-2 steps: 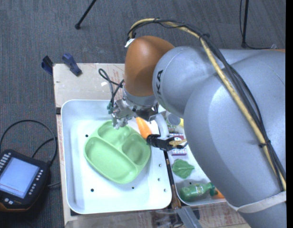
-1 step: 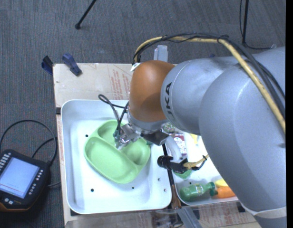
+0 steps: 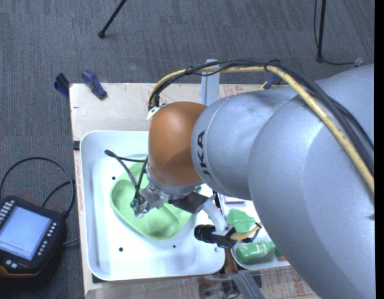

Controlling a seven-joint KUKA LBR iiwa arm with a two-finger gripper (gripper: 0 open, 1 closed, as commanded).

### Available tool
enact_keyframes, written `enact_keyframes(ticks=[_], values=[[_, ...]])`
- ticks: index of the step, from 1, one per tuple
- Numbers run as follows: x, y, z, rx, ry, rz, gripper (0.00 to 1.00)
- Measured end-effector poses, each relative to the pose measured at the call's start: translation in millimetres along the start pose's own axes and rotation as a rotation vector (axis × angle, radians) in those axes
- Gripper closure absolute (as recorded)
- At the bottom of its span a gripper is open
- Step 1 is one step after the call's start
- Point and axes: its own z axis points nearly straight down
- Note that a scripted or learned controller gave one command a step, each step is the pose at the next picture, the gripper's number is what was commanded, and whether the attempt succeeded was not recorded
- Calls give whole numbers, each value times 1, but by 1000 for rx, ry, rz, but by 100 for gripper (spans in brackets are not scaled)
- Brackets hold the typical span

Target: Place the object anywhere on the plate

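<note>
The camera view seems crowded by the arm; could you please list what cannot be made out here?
- Gripper: too small and dark to tell how it stands; the wrist covers it.
- Green plate: its upper right part lies under the arm.
- Right bin: mostly covered by the arm; the green things in it are partly hidden and unclear.

A handheld control pad (image 3: 22,237) with a lit screen lies on grey carpet (image 3: 179,30) left of the desk (image 3: 117,108); two blue clamps (image 3: 92,83) grip the desk's far corner.
</note>
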Motion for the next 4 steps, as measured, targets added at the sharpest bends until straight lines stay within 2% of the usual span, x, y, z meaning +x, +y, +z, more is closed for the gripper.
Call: enact_keyframes(ticks=[1, 2, 3, 4], values=[[-2, 52, -35, -3, -1, -57, 100], [-20, 92, 21, -10, -1, 94, 100], [-44, 25, -41, -1, 0, 261, 100], [-44, 25, -41, -1, 0, 261, 0]])
